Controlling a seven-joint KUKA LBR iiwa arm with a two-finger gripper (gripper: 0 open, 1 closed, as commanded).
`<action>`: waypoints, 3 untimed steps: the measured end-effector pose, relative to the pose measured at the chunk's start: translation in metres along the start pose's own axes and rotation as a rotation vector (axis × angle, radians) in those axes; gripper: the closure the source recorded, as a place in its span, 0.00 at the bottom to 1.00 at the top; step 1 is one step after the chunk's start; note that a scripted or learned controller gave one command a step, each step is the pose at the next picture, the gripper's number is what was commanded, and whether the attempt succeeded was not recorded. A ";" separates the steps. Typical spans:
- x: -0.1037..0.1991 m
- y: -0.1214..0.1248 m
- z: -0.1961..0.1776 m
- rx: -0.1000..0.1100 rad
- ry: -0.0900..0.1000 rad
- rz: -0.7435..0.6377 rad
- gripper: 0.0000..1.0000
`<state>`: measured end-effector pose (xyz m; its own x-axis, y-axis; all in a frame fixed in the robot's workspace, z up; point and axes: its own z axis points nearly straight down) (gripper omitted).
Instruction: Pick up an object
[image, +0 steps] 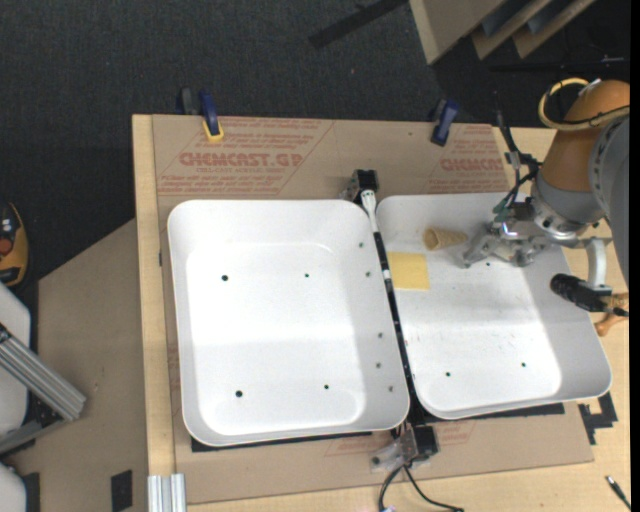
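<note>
In the right bin (500, 390), a small tan cork-shaped piece (441, 238) lies near the far wall. A flat yellow square (408, 270) rests just in front of it, close to the bin's left wall. My gripper (491, 249) hangs low over the far part of this bin, a short way right of the tan piece and apart from it. Nothing shows between its fingers.
The left bin (200, 300) sits beside the right one, their rims meeting along a black strip (388, 300). Both rest on a brown board (250, 150) held by blue clamps (209, 108) at the far edge. The arm's grey and orange wrist (580, 150) stands over the far right corner.
</note>
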<state>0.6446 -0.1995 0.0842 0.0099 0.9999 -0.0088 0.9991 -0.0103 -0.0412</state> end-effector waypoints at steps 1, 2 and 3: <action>0.009 0.008 -0.013 -0.043 0.006 -0.011 1.00; 0.075 0.018 -0.072 -0.051 0.007 -0.017 1.00; 0.001 0.018 -0.117 -0.049 0.002 -0.005 1.00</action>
<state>0.6669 -0.1973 0.2004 0.0052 1.0000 -0.0063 1.0000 -0.0052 0.0080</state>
